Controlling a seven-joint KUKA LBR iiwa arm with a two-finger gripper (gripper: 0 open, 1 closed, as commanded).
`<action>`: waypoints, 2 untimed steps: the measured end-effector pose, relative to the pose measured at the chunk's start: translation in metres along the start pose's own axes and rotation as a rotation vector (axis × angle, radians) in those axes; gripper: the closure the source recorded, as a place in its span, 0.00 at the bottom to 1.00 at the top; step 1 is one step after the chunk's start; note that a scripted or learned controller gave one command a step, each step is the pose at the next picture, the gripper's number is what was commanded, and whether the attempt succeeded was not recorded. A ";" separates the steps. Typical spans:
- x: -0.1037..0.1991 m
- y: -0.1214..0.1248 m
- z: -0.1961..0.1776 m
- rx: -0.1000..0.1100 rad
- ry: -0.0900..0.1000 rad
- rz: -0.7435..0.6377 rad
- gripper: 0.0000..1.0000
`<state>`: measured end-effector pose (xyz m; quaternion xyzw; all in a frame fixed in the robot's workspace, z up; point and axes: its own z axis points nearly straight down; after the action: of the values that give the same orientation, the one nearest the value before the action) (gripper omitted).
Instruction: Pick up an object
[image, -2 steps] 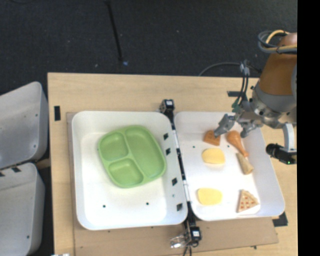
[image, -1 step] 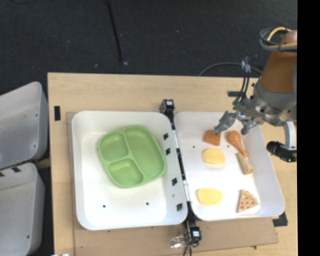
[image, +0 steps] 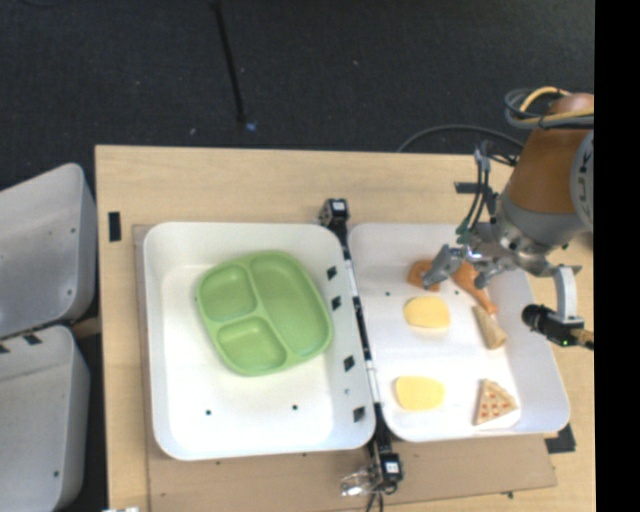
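No readable writing anywhere. Two white bins on the tabletop (image: 120, 180): left bin (image: 160, 400) with one green divided plate (image: 263, 312); right bin (image: 540, 400) with two yellow pieces (image: 427, 313) (image: 418, 392), one pizza slice (image: 494, 402), one tan stick (image: 489, 326), one orange piece (image: 422, 271) just beside the hand (image: 468, 262). Hand's grip impossible to tell.

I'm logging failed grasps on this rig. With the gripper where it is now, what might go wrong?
The gripper sits over the orange piece, which lies near the right bin's rim, so it may get pushed away. The tan stick and yellow piece lie close and could be nudged.
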<state>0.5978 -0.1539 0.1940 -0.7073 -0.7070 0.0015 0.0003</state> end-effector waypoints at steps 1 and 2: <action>0.005 -0.001 0.062 0.002 0.001 0.001 0.00; 0.004 -0.002 0.095 -0.001 0.000 0.002 0.00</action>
<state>0.5960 -0.1501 0.0992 -0.7081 -0.7061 0.0012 0.0002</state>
